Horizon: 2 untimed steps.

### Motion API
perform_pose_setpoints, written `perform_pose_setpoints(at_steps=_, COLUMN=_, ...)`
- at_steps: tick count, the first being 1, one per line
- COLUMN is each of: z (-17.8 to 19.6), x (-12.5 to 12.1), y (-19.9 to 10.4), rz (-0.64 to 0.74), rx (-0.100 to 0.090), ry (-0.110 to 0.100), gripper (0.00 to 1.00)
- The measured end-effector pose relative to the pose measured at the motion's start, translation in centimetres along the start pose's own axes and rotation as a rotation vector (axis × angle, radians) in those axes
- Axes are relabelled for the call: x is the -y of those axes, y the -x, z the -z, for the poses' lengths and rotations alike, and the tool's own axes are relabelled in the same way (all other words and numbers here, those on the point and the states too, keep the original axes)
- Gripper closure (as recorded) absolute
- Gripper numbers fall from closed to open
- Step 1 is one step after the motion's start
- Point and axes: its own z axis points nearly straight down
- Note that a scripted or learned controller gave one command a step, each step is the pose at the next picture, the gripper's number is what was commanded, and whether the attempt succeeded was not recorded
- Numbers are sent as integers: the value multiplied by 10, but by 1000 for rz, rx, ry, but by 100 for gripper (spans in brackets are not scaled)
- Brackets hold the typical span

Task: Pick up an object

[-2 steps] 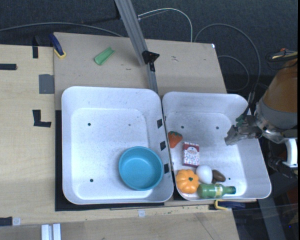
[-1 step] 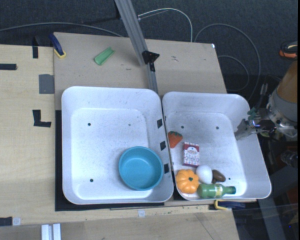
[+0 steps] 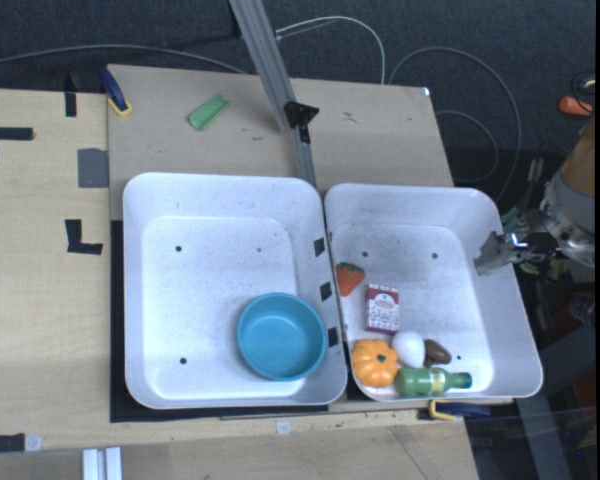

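Hovering at the right edge of the frame, the gripper [image 3: 502,249] sits over the right rim of the right bin [image 3: 450,208], and whether it is open or closed cannot be told. The objects lie low in that bin: a strawberry [image 3: 349,277], a red carton [image 3: 383,307], an orange pumpkin [image 3: 374,362], a white egg [image 3: 409,348] and a green bottle [image 3: 430,380]. A blue bowl [image 3: 281,335] rests in the left bin [image 3: 150,208].

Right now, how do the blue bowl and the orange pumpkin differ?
The blue bowl is far larger than the orange pumpkin. The bowl sits by itself in the left bin; the pumpkin is in the right bin, crowded against the white egg and green bottle. The bowl is open and hollow; the pumpkin is a closed rounded lump. Both lie toward their bins' near edge.
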Motion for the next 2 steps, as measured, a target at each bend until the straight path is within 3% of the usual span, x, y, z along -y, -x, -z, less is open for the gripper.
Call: perform_pose_setpoints(at_steps=2, z=-24, x=-23, y=-100, rz=5, rx=-1, ry=-3, gripper=100)
